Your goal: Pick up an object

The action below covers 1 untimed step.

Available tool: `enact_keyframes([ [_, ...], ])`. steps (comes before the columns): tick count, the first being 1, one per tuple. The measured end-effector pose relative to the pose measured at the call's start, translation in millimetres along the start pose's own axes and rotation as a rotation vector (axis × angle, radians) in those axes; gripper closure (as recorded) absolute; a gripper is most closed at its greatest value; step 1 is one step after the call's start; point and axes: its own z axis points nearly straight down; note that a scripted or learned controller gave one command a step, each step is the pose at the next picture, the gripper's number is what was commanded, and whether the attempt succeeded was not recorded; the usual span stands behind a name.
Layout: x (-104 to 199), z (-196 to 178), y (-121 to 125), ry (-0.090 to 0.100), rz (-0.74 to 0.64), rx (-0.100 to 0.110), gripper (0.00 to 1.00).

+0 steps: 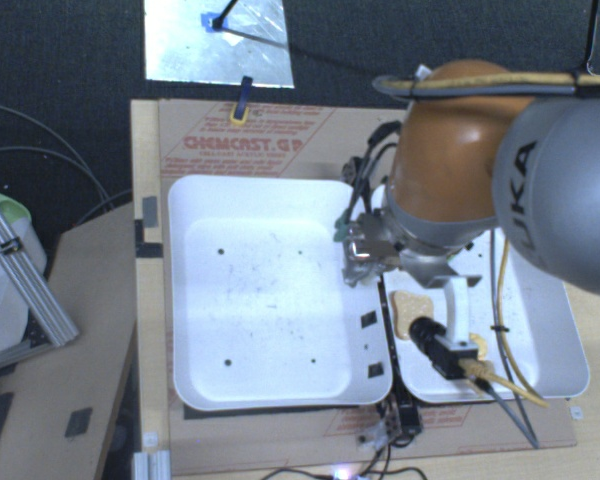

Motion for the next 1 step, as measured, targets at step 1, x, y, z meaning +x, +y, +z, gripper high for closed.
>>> enact_keyframes([
  [1, -87.1, -74.2, 30.8, -0.002, 0.010, -0.017, 1.00],
])
